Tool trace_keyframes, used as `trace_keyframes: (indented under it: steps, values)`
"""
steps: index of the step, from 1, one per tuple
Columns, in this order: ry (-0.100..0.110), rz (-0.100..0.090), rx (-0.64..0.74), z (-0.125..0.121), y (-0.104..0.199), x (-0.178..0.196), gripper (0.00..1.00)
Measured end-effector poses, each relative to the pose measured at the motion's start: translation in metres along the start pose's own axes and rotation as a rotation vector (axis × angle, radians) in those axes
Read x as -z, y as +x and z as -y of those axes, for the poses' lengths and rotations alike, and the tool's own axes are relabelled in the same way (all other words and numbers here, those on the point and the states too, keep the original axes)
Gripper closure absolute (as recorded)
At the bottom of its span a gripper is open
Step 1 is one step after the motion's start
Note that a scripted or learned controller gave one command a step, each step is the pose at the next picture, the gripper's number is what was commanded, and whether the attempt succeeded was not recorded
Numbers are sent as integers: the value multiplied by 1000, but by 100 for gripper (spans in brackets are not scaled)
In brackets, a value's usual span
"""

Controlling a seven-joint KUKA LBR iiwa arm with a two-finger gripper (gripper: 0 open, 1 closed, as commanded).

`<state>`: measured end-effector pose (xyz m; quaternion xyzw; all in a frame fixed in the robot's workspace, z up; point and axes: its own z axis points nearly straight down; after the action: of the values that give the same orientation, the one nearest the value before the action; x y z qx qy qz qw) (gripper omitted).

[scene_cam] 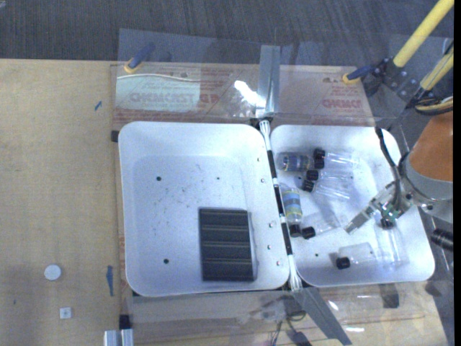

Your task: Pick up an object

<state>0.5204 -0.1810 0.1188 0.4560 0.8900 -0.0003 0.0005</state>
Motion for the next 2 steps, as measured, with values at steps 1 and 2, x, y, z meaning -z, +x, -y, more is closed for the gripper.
trace_keyframes:
  steps: [1,2]
  values:
    - [-2,3,84,-35,21,-31,0]
    - [-2,2,253,3,-40,-26,0]
